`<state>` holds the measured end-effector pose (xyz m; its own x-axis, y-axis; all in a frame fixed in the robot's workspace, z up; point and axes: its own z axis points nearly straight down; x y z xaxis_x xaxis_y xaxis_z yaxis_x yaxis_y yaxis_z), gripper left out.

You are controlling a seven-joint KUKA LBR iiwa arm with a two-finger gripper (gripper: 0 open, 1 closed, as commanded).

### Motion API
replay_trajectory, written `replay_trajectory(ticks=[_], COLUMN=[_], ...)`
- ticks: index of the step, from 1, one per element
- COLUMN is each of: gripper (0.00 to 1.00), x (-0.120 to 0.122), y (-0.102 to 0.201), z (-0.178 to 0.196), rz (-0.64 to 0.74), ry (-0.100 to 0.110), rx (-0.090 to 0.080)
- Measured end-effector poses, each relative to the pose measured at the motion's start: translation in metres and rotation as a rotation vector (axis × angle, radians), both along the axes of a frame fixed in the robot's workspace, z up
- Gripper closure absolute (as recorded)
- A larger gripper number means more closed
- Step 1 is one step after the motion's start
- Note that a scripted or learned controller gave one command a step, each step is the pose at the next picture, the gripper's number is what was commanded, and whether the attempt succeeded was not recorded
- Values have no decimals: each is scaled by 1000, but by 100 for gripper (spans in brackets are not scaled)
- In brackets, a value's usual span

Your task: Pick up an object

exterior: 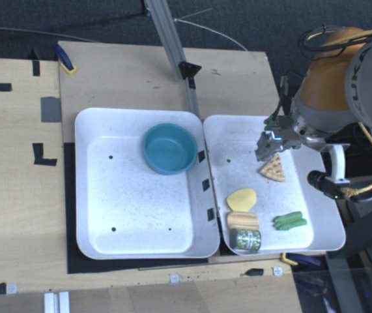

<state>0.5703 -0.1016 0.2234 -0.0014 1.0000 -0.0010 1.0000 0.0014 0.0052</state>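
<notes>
Wooden bench (16, 194) | two white bins (107, 240) | dark floor (55, 5) beyond

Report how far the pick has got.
Done: the gripper has reached the right bin and sits right above the pizza-slice toy. In hand: nothing visibly lifted; whether the jaws grip is unclear. Left: grasp and raise the slice, which lies on the bin floor.

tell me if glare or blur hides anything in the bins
Camera view: light is even and soft, no harsh glare on the white bins; the blue bowl and pizza slice read clearly; the gripper is dark and slightly soft, its detail hard to make out.
</notes>
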Motion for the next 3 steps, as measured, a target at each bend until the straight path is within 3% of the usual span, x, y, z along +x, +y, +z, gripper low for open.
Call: replay_trajectory(ticks=[1,3], gripper=[100,100], x=[1,-9], y=[0,99], z=[49,16], rz=[0,5], ry=[2,9], rx=[0,2])
